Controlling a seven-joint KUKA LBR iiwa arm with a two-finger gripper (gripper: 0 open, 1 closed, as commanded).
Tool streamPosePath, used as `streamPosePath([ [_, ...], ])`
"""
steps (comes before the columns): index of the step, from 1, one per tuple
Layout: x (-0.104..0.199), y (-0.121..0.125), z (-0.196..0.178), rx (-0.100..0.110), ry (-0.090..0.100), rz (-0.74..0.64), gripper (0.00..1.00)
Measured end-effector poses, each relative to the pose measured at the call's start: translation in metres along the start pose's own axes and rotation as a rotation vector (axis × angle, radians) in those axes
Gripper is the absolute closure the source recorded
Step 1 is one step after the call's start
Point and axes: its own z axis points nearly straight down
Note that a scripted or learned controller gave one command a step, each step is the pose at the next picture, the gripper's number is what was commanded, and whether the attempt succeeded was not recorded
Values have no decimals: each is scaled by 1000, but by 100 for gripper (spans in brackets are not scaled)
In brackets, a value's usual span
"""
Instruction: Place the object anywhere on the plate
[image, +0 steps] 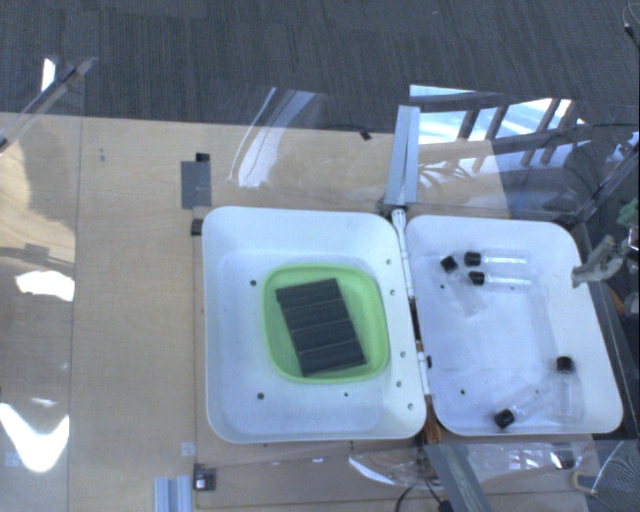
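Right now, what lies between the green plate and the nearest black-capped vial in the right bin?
In the camera view, just bare white bin floor and the two bins' adjoining rims lie between the green plate and that vial.

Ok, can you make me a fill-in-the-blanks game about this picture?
1. The plate is the colour ____.
2. The dark ridged block lies on the ____.
3. The plate sits in the ____ bin in the camera view.
4. The clear vials with black caps number ____.

Missing words: green; plate; left; four
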Motion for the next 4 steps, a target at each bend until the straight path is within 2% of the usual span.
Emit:
streamPosePath([
  [1, 2, -1, -40, 0, 0, 33, 0],
  [2, 0, 0, -50, 1, -1, 97, 0],
  [3, 9, 21, -69, -1, 0, 164, 0],
  [4, 2, 0, -119, -3, 1, 201, 0],
])
